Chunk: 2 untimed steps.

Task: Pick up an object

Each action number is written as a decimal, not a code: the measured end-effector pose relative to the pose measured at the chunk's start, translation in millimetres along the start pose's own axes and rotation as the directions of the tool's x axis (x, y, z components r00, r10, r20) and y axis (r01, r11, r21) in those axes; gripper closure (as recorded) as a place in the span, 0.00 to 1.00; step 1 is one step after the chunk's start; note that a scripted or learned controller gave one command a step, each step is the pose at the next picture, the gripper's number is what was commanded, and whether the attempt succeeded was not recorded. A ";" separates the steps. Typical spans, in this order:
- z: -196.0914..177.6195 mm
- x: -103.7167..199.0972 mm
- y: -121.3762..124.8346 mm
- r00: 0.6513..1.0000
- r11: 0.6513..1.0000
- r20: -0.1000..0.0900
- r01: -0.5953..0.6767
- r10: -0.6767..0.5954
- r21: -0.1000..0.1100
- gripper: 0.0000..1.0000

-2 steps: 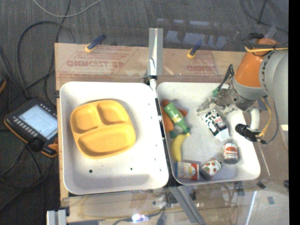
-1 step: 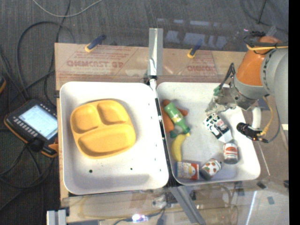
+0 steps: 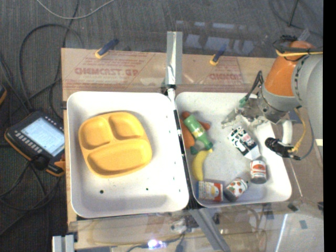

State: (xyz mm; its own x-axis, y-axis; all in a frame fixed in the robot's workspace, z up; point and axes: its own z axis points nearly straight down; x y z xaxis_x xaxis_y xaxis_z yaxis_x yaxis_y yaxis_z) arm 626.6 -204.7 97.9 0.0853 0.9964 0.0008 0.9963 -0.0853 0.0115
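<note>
My gripper (image 3: 239, 117) hangs over the upper right part of the right bin (image 3: 273, 193), at the end of the grey arm with the orange band (image 3: 281, 77). Just below it lies a small white packet with black and green print (image 3: 243, 139). I see nothing held in the gripper. Along the bin's left side lie a green bottle (image 3: 197, 130), an orange carrot-like piece (image 3: 187, 136) and a yellow banana (image 3: 198, 165). At the front sit a red and white carton (image 3: 210, 190), a tipped can (image 3: 237, 188) and a small upright can (image 3: 258, 170).
The left bin (image 3: 84, 193) holds a yellow divided plate (image 3: 115, 142). A metal post (image 3: 172, 62) stands behind the wall between the two bins. A black cable fitting (image 3: 278, 146) hangs off the arm over the right bin's right edge.
</note>
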 end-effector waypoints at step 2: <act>-0.5 -1.0 -32.1 0.994 0.994 0.003 0.105 -0.105 -0.003 1.00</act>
